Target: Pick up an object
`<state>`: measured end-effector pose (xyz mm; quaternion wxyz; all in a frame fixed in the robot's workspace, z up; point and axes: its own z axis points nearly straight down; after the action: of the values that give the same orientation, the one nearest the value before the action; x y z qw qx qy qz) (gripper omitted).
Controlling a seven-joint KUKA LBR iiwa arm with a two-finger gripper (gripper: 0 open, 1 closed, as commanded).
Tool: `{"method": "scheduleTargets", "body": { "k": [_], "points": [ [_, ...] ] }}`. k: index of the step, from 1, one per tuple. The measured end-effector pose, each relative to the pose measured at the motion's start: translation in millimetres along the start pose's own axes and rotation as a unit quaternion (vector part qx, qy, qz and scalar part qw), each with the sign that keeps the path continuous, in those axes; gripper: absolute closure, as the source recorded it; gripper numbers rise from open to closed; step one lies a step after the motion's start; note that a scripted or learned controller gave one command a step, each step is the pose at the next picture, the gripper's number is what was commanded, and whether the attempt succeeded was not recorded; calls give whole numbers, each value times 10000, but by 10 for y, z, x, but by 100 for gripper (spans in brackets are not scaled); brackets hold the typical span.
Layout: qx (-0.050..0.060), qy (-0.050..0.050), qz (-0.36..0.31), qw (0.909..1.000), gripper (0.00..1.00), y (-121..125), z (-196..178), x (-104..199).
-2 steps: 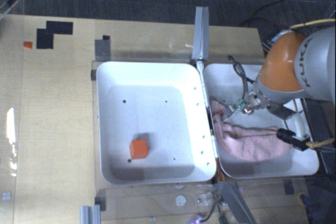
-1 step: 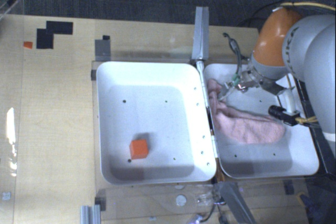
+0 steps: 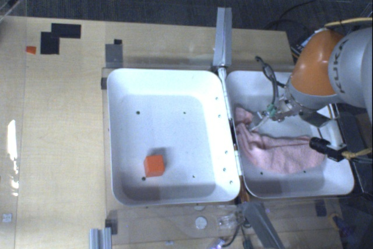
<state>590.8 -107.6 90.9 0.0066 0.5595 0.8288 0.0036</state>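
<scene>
A small orange cube [image 3: 154, 165] lies in the left white bin [image 3: 175, 81], near its front left. In the right white bin [image 3: 256, 84], a crumpled pink cloth [image 3: 274, 148] spreads across the middle and front. My gripper [image 3: 269, 113] hangs low over the right bin, at the cloth's upper left part, and looks close to or touching the fabric. The grey arm with its orange band [image 3: 312, 70] covers the bin's back right corner.
A metal divider post [image 3: 223, 38] rises between the two bins at the back. Black cables [image 3: 326, 146] trail by the arm on the right. Black markers [image 3: 57, 37] and a small orange tag [image 3: 31, 50] sit on the wooden bench at far left.
</scene>
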Motion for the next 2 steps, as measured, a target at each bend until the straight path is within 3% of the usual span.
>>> {"method": "scheduleTargets", "body": {
  "k": [1,2],
  "points": [
    [24,10,-328,9995,0,-616,-34,0],
    [-8,4,1432,9897,0,41,6,111]
  ]
}}
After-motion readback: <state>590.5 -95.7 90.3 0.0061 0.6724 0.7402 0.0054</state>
